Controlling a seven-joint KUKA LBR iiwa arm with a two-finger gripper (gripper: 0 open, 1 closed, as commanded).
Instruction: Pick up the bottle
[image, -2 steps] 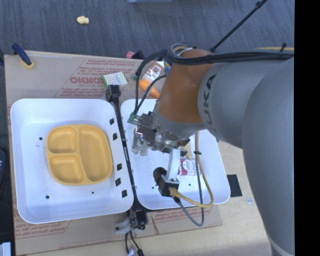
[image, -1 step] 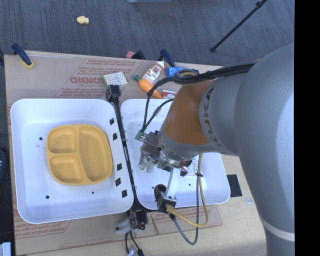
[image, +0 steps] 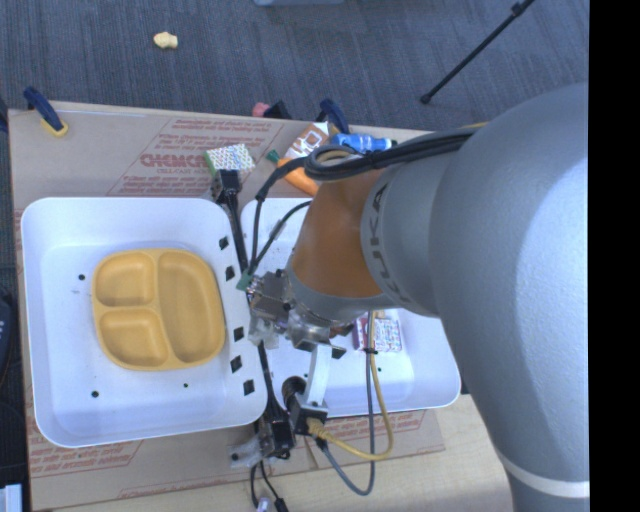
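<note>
Grey arm (image: 480, 230) hides the gripper above the right bin (image: 430, 375).

The arm (image: 470, 230) covers most of the right bin (image: 430, 385), leaving bare just a strip of its floor and its near rim. A printed item (image: 385, 333) lies half under the orange band (image: 335, 245), its label too small to read. Behind the arm, a few coloured things (image: 310, 140) at the back of the table (image: 120, 160) are partly covered and cannot be identified. The gripper (image: 290, 320) is lost in cables and brackets. The arm's grey casing is cut off by the bottom edge.
</note>
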